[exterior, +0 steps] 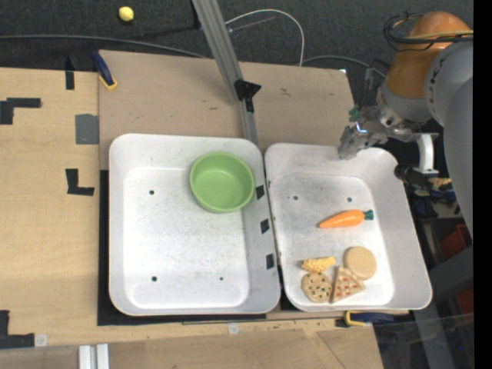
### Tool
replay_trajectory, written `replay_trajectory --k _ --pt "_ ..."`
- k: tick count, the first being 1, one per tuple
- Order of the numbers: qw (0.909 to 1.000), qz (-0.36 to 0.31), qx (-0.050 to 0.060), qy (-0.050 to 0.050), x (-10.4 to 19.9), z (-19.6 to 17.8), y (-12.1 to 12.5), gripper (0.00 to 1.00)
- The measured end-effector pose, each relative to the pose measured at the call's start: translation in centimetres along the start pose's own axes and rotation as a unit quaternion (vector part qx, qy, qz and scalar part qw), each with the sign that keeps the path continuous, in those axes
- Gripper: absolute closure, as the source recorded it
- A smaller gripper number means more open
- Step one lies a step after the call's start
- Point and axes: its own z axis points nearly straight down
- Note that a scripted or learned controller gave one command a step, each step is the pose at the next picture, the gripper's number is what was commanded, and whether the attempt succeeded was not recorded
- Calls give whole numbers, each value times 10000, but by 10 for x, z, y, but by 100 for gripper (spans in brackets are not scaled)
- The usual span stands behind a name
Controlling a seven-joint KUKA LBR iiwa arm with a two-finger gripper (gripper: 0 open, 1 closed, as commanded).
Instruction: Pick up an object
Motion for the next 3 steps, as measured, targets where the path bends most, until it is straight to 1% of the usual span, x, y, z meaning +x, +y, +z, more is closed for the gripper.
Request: replay_trajectory --k 1,2,3 --pt "10000 -4 0 1 7 -46 -1 100" --pt "10000 -2 -10 -4 9 -110 1 100" --pt "10000 -17 38 9 65 -98 -24 100"
